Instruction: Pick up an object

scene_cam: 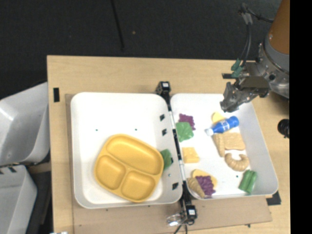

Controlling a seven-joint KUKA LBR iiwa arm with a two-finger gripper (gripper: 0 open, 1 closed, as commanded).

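Looking down: a wooden bench (58,77) carries two shallow white bins side by side.
Left bin (83,111): holds a yellow divided tray (127,167) with three compartments, lying toward the near right part of the bin.
Green piece (166,158): sits just beside the tray's right edge, against the divider between the bins.
Right bin (261,145): holds a scatter of small toy foods.
Gripper (229,105): dark, hanging over the far side of the right bin, just beyond the blue bottle; nothing can be seen between its fingers, and I cannot tell how far apart they stand.
Arm (273,57): grey with an orange band, entering from the far right.
Blue bottle (224,125): lying on its side with a white cap pointing left, near the gripper tip.
Yellow piece (217,116): touching the bottle's far side.
Purple grapes (187,120): at the far left of the right bin, with a green leafy piece (184,130) just nearer.
Yellow cracker (190,155): flat, nearer than the leafy piece.
Toast slice (231,142): tan, just nearer than the bottle.
Croissant (238,162): touching the toast's near edge.
Green cylinder (247,181): near right corner of the bin.
Small bowl (202,184): near left corner, holding a purple grape cluster and a tan item.
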